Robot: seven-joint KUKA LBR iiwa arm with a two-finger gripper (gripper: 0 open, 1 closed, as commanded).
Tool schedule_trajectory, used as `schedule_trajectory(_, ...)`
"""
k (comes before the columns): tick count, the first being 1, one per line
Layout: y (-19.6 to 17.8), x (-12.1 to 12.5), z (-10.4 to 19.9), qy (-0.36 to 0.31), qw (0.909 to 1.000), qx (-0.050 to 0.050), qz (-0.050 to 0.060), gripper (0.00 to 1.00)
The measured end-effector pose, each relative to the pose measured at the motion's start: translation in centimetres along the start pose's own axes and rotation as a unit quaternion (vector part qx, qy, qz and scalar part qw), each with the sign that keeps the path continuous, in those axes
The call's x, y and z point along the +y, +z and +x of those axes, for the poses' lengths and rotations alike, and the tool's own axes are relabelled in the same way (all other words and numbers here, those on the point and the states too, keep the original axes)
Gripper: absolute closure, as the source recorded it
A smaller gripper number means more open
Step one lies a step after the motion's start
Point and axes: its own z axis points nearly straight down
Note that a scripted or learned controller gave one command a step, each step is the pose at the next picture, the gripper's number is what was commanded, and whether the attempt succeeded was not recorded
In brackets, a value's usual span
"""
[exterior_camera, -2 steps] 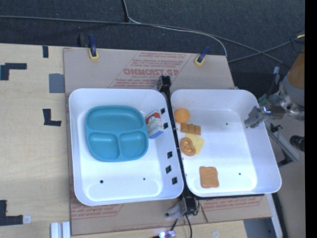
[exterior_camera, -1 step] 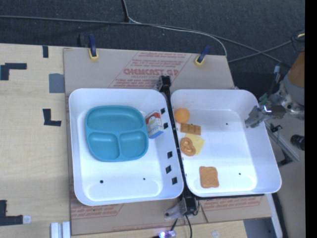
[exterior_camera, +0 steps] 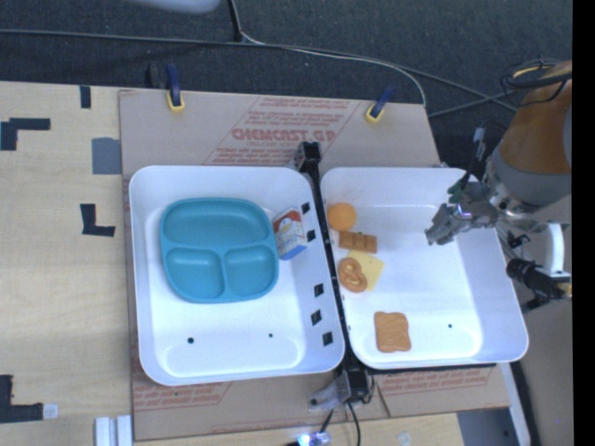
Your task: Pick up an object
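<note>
My gripper (exterior_camera: 444,230): jaw state unclear, nothing visibly held. Pretzel (exterior_camera: 352,274) well left; short reach risks a miss.

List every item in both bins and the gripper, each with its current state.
Blue divided plate: flat, left bin.
Small carton: tilted against plate's right edge.
Orange ball: resting, right bin.
Brown bar: lying flat.
Pretzel: on yellow slice.
Toast: lying flat.
Gripper: above right bin, holding nothing.
</note>
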Motion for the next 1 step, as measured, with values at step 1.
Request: schedule_trajectory(1, 0.67, -0.12, 4.67, 0.000, 1.0000, 0.000, 0.000, 1.00)
